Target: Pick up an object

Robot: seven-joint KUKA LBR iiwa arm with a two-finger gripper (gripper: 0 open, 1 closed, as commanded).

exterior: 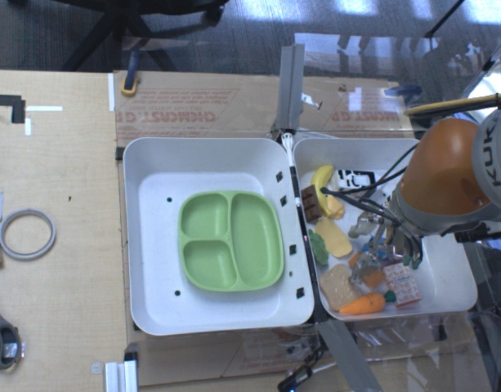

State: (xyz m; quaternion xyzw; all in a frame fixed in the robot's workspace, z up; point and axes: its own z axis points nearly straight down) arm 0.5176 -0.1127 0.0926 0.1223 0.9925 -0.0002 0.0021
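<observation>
Over the right bin [458, 288], the gripper [379, 256] hangs low among the toy food, near the carrot [363, 305] and banana [324, 188], its opening impossible to tell, so nothing looks lifted yet and the pick remains undone.

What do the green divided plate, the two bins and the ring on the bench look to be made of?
Green divided plate: likely moulded plastic, matte, with uniform colour and soft rounded ridges. Left bin and right bin: white plastic by the look, smooth with a slight sheen. Ring: greyish, perhaps a tape roll; material unclear.
</observation>
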